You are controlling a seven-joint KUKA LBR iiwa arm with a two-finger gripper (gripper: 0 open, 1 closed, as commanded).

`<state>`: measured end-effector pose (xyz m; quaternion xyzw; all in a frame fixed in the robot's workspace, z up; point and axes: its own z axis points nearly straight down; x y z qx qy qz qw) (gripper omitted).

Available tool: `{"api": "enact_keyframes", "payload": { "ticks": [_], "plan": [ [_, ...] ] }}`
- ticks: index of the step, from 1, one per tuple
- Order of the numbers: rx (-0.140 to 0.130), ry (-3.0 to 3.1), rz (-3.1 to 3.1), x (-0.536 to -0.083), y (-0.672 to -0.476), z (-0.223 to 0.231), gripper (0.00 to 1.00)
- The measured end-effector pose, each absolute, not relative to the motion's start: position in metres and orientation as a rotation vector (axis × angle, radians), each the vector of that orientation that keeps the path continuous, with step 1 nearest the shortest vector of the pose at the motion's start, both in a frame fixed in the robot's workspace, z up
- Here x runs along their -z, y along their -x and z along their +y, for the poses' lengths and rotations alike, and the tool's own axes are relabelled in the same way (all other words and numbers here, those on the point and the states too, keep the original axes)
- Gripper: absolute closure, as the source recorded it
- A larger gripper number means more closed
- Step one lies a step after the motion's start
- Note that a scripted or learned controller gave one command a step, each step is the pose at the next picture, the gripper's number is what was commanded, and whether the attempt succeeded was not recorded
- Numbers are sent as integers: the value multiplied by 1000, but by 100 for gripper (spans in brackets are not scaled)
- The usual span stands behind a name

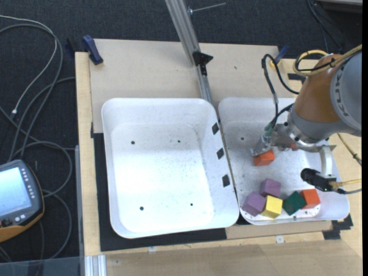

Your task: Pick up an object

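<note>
In the right-hand bin (230, 117), right of frame centre: an orange block (264, 158), lying on the white floor, tilted. Directly above it, touching or nearly so, the gripper (262, 150) at the end of the grey arm (345, 96), reaching in from the right edge. Fingers down around the block's top, but too small and dark to tell how far apart, or whether clamped on the block at all.

Further down, along the bin's lower rim, a row of blocks close together: two purple blocks (270, 187) (254, 203), a yellow block (273, 206), a green block (295, 202) and a second orange block (310, 197). Well apart from the first orange block.

Left of centre, the other white bin (115, 119), speckled with dark dots. At the frame's lower left edge, a handheld pendant (17, 197) with a lit screen.
</note>
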<state>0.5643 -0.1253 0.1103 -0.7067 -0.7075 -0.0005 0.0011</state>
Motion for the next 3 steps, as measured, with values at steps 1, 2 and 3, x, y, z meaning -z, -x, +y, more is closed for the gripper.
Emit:
{"api": "enact_keyframes", "payload": {
  "ticks": [1,2,3],
  "plan": [
    [1,2219,-2220,-110,-564,-125,0],
    [4,2219,-2222,-121,-565,-125,100],
    [11,2213,-2234,-204,-547,-43,100]
  ]
}}
